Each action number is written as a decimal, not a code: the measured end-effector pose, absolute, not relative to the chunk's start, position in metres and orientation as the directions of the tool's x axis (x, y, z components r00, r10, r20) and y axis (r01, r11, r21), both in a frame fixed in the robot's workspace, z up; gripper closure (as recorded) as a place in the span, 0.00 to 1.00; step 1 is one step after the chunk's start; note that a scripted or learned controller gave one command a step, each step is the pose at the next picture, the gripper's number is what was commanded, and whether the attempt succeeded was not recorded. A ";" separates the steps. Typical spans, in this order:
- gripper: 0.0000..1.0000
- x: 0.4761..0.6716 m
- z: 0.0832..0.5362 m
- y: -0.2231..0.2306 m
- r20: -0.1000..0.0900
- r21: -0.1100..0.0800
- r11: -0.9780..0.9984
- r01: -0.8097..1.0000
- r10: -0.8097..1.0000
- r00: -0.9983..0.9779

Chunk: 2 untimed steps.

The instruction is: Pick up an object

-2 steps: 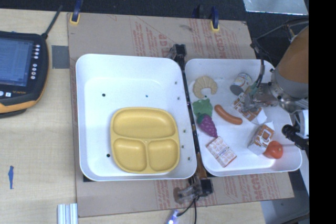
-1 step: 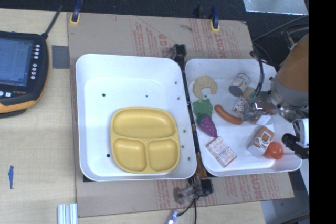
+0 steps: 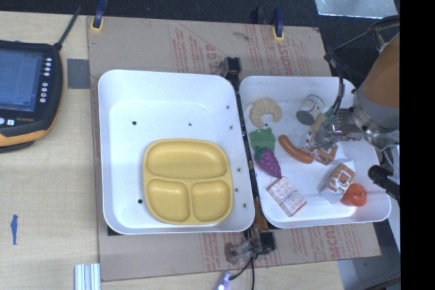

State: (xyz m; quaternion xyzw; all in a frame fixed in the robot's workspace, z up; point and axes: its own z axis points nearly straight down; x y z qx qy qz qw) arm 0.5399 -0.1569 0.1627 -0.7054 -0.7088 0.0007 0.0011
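The right white bin (image 3: 380, 214) holds a beige croissant (image 3: 264, 111), an orange hot dog (image 3: 295, 149), purple grapes (image 3: 270, 162) and a red tomato (image 3: 353, 195) near its front right corner. The left white bin (image 3: 115, 95) holds a yellow divided plastic tray (image 3: 188, 180). The two-finger gripper (image 3: 325, 136) hangs near the right bin's right edge; whether it grips anything cannot be told.

Faint red printing runs across the cardboard sheet (image 3: 204, 44) under the bins — too blurred to read.

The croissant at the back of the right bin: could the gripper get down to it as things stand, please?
Probably yes. The croissant lies apart from the green toy and the can, open from above, and the gripper hovers in the same bin.
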 end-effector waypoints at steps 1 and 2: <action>1.00 0.529 0.149 -0.169 0.000 -0.004 0.005 1.000 1.000 -0.005; 1.00 0.535 0.150 -0.146 -0.001 -0.003 0.007 1.000 1.000 -0.007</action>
